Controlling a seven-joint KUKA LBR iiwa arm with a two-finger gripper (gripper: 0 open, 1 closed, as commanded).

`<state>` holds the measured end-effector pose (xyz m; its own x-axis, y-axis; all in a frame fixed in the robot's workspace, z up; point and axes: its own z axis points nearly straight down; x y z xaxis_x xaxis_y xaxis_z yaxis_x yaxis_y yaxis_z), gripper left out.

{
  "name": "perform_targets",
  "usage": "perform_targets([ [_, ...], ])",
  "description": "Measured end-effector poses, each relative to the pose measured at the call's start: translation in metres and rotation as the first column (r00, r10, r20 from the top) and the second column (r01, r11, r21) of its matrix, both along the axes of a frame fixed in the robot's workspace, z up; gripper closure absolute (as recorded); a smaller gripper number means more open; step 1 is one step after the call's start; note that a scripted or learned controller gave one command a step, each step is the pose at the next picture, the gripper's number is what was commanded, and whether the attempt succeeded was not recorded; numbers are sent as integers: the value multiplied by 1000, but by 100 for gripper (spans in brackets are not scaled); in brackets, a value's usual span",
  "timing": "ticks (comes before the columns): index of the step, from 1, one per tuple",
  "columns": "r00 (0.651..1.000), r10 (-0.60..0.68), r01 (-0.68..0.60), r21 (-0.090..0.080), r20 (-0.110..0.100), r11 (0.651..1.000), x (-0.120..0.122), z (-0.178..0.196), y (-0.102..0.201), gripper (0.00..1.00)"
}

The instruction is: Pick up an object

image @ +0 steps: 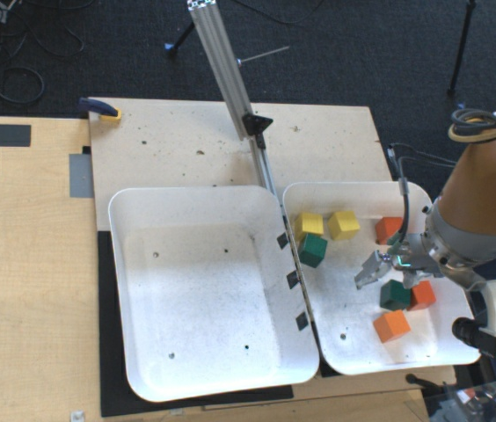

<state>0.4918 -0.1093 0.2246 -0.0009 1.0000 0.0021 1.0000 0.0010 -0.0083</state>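
Note:
Several small blocks lie in the right bin (353,359). Two yellow blocks (310,225) (345,224) and a green block (313,250) sit near its far left. A red-orange block (388,229) lies at the far right. A dark green block (395,295), a red block (422,296) and an orange block (392,325) cluster at the near right. My gripper (392,273) hangs open just above and behind the dark green block, with one grey finger (369,272) pointing left. I see nothing held between the fingers.
The left bin (142,236) adjoins the right bin along a divider with black clips (292,278). A slanted aluminium bar (226,69) rises behind the bins. The arm's orange band (481,187) overhangs the right bin's right edge.

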Motion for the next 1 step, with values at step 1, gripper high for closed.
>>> perform_targets([
  [1,1000,-5,5,-1,5,1000,0,2,-1,0],
])
